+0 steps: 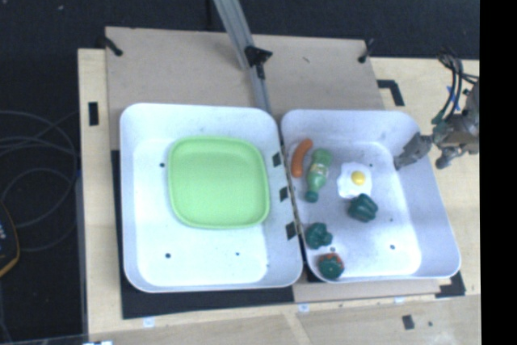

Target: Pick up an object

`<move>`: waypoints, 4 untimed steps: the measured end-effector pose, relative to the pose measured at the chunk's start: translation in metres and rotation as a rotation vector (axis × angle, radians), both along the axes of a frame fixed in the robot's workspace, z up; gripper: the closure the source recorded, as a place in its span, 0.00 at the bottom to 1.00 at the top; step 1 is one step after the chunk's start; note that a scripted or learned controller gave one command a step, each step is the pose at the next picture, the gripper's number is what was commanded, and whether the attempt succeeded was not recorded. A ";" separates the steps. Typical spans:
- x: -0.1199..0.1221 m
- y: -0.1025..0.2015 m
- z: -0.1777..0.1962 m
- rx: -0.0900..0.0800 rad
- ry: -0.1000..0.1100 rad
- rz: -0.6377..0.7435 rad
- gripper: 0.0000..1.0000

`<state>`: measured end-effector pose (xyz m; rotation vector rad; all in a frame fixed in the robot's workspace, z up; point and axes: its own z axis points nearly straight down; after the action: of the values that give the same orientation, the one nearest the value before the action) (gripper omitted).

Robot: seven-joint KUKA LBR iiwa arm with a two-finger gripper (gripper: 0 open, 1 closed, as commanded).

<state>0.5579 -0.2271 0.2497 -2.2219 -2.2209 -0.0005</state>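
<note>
Pincer (426, 148) hangs over the right bin's (420, 250) far right rim, fingers spread wide, holding nothing. I read this as an approach stance. Nearest candidates, fried egg (355, 179) and green pepper (363, 208), lie left, apart from it.

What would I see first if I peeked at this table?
The big green plate fills the middle of the left bin. The right bin holds small toy foods, like a fried egg and an orange sausage. The robot's gripper hangs at that bin's right edge.
</note>
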 end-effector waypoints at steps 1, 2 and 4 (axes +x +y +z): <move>0.004 -0.001 -0.043 0.000 0.003 0.000 0.00; -0.001 0.002 -0.086 0.000 0.003 0.000 0.00; -0.003 0.000 -0.115 -0.001 -0.002 0.000 1.00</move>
<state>0.5551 -0.2266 0.1345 -2.2238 -2.2218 -0.0021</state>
